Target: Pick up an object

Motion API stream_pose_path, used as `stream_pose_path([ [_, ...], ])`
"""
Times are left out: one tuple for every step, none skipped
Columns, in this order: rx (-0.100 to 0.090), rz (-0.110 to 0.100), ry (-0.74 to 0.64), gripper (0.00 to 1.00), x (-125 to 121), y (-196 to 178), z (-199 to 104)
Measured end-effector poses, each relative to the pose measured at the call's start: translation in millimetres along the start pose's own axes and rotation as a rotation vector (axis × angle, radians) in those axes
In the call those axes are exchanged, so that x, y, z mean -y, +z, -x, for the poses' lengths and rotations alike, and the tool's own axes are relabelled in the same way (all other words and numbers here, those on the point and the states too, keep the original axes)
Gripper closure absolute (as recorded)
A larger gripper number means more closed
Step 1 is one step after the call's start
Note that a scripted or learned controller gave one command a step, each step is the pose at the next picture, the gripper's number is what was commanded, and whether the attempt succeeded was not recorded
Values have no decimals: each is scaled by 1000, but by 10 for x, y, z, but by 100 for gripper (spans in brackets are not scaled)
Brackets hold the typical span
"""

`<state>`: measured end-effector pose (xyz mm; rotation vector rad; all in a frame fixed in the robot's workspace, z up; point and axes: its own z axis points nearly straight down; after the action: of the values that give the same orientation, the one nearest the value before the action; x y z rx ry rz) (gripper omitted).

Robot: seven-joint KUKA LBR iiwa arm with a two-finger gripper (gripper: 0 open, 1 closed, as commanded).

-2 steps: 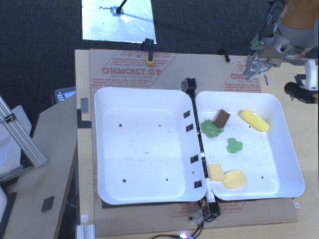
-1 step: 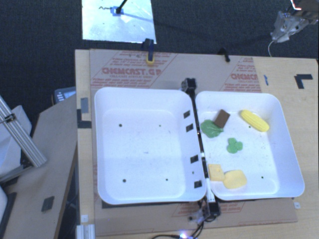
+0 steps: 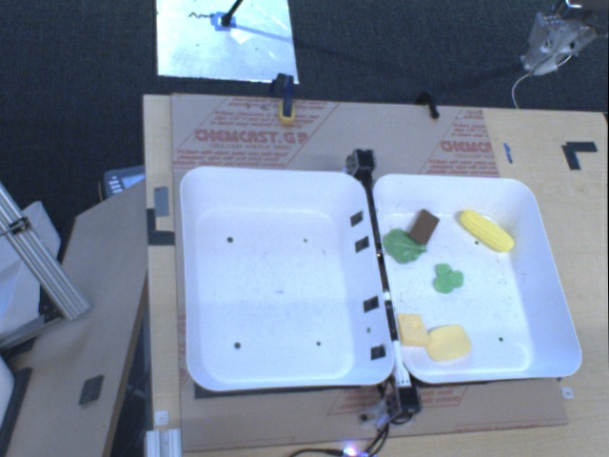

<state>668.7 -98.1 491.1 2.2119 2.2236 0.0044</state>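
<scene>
Arm cropped at top-right corner.

Two shallow white plastic bins are seen with smooth, slightly glossy walls. A matt brown cardboard sheet is laid beneath them.

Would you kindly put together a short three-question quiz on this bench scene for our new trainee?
1. True or false: the brown block touches the green leaf.
2. Which bin holds all the small things? A) the left bin B) the right bin
3. Fill in: the corn cob lies near the right bin's ____ edge.

Key:
1. True.
2. B.
3. Far; the two yellow pieces sit near its near edge, the green clump between.
</scene>
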Motion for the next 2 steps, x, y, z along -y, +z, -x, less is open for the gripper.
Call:
stream_pose_path([
  [0,-1,0,100,-1,-242,34],
  [-5,-16,-3,100,11,1054,-428],
])
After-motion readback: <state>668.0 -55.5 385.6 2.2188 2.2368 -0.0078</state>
